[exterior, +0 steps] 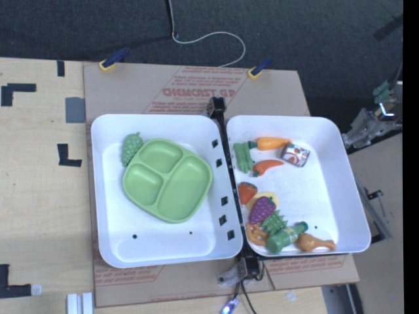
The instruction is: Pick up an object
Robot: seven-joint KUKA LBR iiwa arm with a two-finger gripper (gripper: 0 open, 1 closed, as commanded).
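Observation:
The right bin (327,175) holds several toy foods. An orange carrot (272,142) and a small red-and-white can (295,154) lie near its far edge. Beside them are a green bean pod (242,156) and an orange-red chili (267,167). Along the left wall sit a red fruit (247,191), purple grapes (260,209) and a green leafy piece (273,222). A green cucumber-like piece (285,238) and a tan gourd (315,243) lie at the near edge. The left bin (111,227) holds a green divided plate (167,179) and a green bumpy fruit (131,148).
The bins rest on a cardboard sheet (196,87) held by two clamps. A white cable (209,39) loops across the dark floor behind. Grey metal hardware (376,120) stands just past the right bin's far right corner.

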